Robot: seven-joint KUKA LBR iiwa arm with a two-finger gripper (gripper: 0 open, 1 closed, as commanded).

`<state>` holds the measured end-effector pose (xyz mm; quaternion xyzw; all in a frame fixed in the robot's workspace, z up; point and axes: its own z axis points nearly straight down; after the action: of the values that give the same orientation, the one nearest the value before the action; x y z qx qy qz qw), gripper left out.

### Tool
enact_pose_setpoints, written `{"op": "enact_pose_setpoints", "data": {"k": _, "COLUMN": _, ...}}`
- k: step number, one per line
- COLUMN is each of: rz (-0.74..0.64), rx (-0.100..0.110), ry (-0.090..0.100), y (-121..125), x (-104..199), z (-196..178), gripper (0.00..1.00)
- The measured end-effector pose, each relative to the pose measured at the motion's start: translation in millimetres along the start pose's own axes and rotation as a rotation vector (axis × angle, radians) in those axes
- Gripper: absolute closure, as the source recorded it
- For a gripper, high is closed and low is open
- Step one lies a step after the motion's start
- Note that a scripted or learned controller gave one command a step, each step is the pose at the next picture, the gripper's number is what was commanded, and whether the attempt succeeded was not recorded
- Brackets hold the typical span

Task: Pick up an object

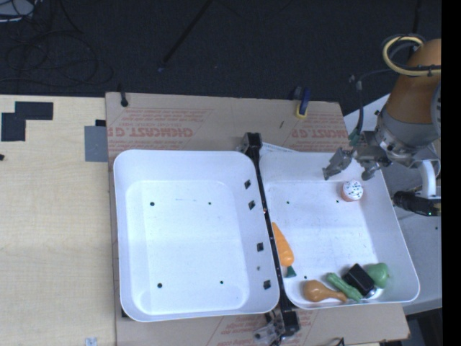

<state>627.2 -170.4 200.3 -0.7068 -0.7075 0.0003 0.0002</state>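
Note:
My gripper (352, 166) hangs over the far right part of the right bin (403, 258), its two fingers spread open with nothing between them. Just below it a small white ball with dots (352, 190) lies on the bin floor. An orange carrot-like toy (282, 246) rests against the bin's left wall. In the near right corner lie a tan pear-shaped toy (315, 290), a green piece (343, 285), a black block (359, 279) and a green round object (378, 272).
The left bin (122, 193) sits beside the right one, with a black divider clamp (261, 215) between them. Both stand on a cardboard sheet (187, 121). A blue clip (303, 101) holds the sheet's far edge.

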Motion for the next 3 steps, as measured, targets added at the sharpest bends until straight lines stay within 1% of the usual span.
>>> {"op": "enact_pose_setpoints", "data": {"k": 1, "rz": -0.004, "rx": 0.005, "ry": 0.004, "y": 16.5, "x": 3.8, "z": 118.6, "gripper": 0.0}}
{"op": "enact_pose_setpoints", "data": {"k": 2, "rz": 0.002, "rx": -0.008, "ry": -0.004, "y": -14.6, "x": -29.9, "z": 1.2, "gripper": 0.0}}
{"op": "enact_pose_setpoints", "data": {"k": 3, "rz": 0.0, "rx": -0.001, "ry": 0.0, "y": 12.0, "x": -14.0, "z": 92.6, "gripper": 0.0}}
